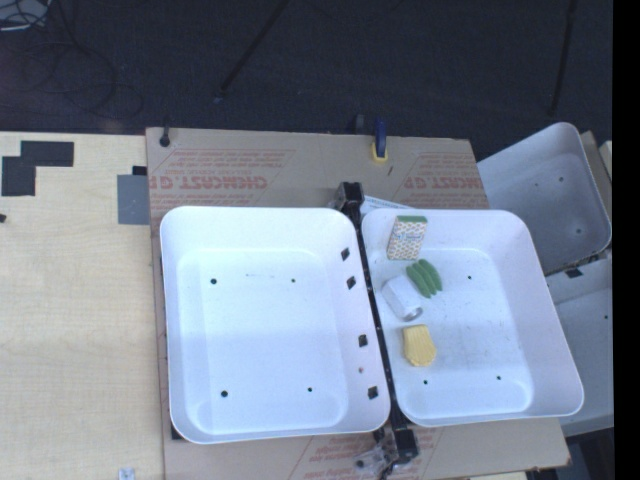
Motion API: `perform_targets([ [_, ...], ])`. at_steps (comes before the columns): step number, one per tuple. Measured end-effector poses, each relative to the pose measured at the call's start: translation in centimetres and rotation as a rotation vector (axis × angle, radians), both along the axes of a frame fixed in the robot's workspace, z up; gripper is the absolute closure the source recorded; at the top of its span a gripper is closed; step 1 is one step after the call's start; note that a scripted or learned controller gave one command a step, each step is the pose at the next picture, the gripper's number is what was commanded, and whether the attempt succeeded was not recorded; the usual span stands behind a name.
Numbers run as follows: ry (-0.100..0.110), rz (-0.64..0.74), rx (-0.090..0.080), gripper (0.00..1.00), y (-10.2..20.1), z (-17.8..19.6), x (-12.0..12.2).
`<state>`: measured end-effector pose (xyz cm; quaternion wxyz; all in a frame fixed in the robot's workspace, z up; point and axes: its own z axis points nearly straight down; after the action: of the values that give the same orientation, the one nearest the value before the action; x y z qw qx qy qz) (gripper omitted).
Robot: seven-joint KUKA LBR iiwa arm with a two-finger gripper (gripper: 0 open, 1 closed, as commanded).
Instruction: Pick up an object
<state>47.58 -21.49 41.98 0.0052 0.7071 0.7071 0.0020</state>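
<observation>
In the camera view you are looking down on four small things, all sitting in the right bin (pixel 520 268) and all crowding its left wall, next to the seam with the left bin (pixel 260 408). Running from far to near, they are lying almost in a column: a patterned little box (pixel 407 238), a green pod-like piece (pixel 425 278), a white roll (pixel 402 296) and a yellow block (pixel 419 346).

The arm is coming in from the right, so whichever one you are going for is lying across the bin's bare floor from it, hard by the left wall (leaving little room for a finger on that side). The green piece is pointing its long axis from far-left to near-right and seems to be touching the white roll, though the picture is too coarse to be sure. The yellow block is sitting apart from the rest, with bare floor around it, so you are probably looking at the easiest pick there.

You cannot tell from this picture how the gripper's jaws are standing or whether they are holding anything.
</observation>
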Motion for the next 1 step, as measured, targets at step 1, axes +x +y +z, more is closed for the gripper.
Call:
perform_targets([
  [1, 0.003, 0.001, 0.001, 1.00, 0.07, 7.98, 0.03],
])
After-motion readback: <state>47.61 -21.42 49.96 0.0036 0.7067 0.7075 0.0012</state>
